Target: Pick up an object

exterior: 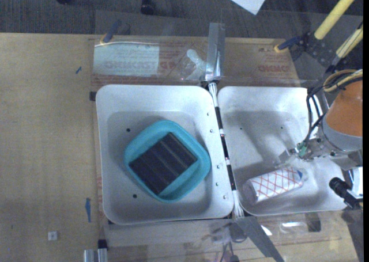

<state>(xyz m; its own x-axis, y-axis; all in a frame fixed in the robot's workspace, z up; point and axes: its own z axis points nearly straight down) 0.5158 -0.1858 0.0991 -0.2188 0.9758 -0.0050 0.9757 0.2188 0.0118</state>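
Two bins sit side by side. The left bin (pixel 109 117) holds a dish (pixel 199 166) with a ridged block (pixel 162 163) inside. In the right bin (pixel 253 105), a cross-hatched cylinder (pixel 271 185) lies toward six o'clock, the gripper (pixel 297 154) just beside it at two o'clock.

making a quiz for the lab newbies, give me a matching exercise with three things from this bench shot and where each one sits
Things:
1. teal dish
2. dark ridged block
3. white roll with red crosshatch

Places:
A. lying in the right bin, just below the gripper
B. on the floor of the left bin
C. resting inside the teal dish

Pairs: 1-B, 2-C, 3-A
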